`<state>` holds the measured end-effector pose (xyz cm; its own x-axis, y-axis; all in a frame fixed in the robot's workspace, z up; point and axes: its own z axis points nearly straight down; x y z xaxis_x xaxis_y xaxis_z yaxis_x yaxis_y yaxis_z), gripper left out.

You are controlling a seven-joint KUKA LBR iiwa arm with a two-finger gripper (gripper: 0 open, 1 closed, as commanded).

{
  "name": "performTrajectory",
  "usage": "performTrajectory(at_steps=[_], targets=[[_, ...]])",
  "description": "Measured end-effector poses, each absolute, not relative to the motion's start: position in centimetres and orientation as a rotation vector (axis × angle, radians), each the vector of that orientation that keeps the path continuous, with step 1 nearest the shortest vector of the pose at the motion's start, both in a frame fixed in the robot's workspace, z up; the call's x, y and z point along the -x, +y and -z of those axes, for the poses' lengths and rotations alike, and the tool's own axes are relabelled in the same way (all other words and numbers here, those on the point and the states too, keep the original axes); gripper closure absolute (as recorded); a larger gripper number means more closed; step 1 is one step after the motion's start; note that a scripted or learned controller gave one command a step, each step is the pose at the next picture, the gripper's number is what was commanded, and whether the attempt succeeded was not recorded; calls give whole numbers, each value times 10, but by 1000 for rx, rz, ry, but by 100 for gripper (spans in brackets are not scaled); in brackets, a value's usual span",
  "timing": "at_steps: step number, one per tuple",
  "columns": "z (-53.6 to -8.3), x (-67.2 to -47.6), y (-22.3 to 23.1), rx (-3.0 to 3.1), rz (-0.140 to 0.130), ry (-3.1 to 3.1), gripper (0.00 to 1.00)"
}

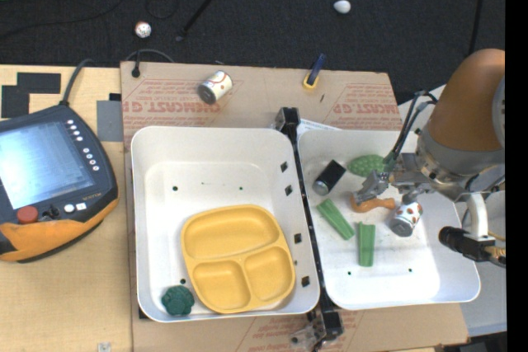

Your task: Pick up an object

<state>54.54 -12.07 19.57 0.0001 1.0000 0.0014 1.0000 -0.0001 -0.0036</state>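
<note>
Nearest me: green lump (176, 300) at 7 o'clock of the left bin (153, 177), touching the yellow divided plate (238, 257). In the right bin (450, 280): black cylinder (330, 176) at 10 o'clock, two green sticks (336, 219) (365, 244) mid-bin, orange piece (373, 202) under the gripper (381, 180), small can (405, 218) at its 4 o'clock. I can't tell how the tool's tips are set, or whether it holds anything.

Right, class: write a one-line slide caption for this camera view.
KUKA arm's end effector over the right bin near an orange piece; yellow divided tray in the left bin.
</note>
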Motion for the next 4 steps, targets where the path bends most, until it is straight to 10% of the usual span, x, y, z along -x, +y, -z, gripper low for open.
performTrajectory(at_steps=[1,2,3,4], targets=[[-83,-494,-169,2224,-4,-2212,0],[-99,-496,-171,2234,0,-2207,100],[-193,-552,-54,2213,12,-2237,100],[-147,-510,-103,2222,-10,-2212,100]])
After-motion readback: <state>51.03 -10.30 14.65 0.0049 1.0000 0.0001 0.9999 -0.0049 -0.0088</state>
